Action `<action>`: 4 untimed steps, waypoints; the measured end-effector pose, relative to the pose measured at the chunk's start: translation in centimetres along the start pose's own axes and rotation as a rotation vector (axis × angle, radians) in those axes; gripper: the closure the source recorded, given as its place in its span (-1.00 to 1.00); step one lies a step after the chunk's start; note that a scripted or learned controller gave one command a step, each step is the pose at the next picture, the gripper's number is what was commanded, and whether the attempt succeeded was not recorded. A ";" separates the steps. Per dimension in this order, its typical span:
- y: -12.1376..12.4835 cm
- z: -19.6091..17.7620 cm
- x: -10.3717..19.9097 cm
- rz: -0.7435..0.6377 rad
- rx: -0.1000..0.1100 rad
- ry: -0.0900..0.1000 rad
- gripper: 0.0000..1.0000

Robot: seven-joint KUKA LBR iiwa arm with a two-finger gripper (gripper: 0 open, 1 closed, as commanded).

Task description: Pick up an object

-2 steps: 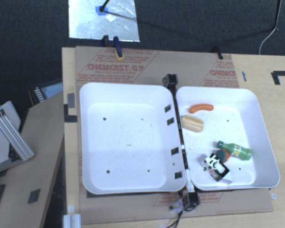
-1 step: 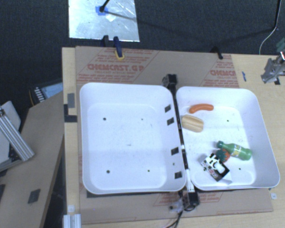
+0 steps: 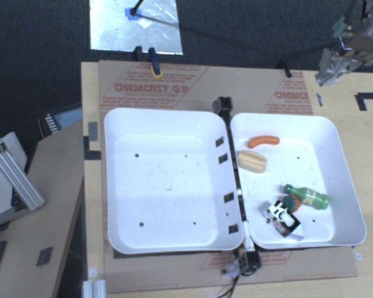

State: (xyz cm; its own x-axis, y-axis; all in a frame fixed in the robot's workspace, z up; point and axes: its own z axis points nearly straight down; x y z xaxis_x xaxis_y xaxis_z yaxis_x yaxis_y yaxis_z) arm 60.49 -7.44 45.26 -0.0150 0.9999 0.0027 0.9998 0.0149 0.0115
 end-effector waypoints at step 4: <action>0.2 -4.1 -0.6 -0.001 -0.007 -0.004 1.00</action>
State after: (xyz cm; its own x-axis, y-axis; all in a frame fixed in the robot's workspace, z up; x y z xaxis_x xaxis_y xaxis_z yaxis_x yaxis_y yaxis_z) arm 60.62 -8.02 49.34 -0.0156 0.9999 -0.0013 0.9997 0.0156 0.0185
